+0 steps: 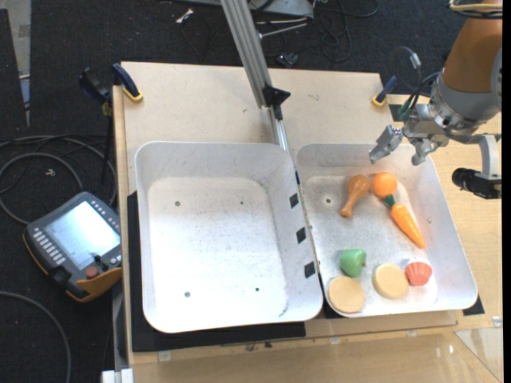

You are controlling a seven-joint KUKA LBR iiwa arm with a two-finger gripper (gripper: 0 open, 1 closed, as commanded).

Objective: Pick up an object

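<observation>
The right bin (447, 214) holds several toy foods. A brown drumstick (355, 193) lies near the back, an orange ball (385, 184) beside it, and a carrot (406, 222) runs toward the front right. At the front sit a green piece (352, 259), a tan disc (346, 294), a second tan disc (390, 281) and a red piece (418, 273). My gripper (402, 150) hovers over the bin's back edge, just above the orange ball, open with nothing between its fingers.
The left bin (160, 214) adjoins the right one. A metal pole (247, 38) slants over the bench's back. Yellow clamps (128, 86) (380, 98) mark the rear corners. A teach pendant (76, 242) lies on the floor at left.
</observation>
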